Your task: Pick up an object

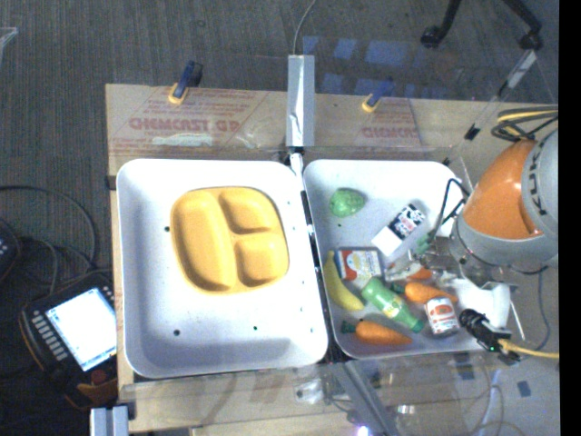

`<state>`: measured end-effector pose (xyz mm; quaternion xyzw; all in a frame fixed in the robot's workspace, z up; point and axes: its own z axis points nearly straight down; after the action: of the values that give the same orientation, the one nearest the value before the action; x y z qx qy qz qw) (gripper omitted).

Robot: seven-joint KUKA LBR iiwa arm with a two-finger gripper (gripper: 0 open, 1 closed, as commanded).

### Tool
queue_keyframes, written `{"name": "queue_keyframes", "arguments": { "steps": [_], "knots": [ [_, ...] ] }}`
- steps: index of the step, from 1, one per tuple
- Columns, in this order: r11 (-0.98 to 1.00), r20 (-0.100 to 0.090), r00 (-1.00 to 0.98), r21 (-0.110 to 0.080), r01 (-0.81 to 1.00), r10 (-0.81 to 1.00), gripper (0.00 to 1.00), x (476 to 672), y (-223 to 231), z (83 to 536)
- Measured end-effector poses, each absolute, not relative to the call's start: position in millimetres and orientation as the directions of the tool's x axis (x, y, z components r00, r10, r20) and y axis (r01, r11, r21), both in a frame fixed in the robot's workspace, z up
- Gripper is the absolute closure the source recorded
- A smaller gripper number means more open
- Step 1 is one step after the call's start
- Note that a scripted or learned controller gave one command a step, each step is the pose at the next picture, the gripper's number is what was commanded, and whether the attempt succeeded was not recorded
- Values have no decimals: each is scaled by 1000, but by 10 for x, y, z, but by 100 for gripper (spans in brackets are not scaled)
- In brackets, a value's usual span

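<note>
Low over the right-hand white bin (436, 173) sits the hand (427, 254), at the end of the grey arm with its orange band (507, 203), reaching in from the right. Its metal parts are tangled visually with the objects under it, and I cannot tell how it is set or whether anything is caught in it.

No single object is named by the task, so any of the clutter in this bin would serve. Nearest the hand are a small black-and-white carton (409, 220), an orange carrot-like piece (419, 291) and a small red-and-white can (440, 316), all close beside the wrist. A little further left lie a green plastic bottle (390, 300), a red-and-white printed box (359, 264), a yellow banana (339, 291) partly under them, and another orange carrot (382, 333) by the bin's near wall. A pale green rounded lump (347, 202) lies apart near the far wall.

The crowding probably explains the hand's place: the pile sits toward the near right corner, within short reach of the arm. A clean grasp looks awkward there, since things overlap and touch.

The left white bin (145, 189) holds a yellow divided plastic tray (231, 239), lying flat in its middle. Both bins rest on the tabletop (136, 116).
</note>
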<state>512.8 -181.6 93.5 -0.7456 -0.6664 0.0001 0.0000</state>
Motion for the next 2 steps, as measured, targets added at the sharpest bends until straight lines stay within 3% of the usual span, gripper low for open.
{"name": "queue_keyframes", "arguments": {
  "steps": [1,2],
  "knots": [
    [-112,0,112,-2,994,994,100,5135,-1816,1009],
    [-112,0,112,-3,994,994,0,5133,-1815,1007]
  ]
}}
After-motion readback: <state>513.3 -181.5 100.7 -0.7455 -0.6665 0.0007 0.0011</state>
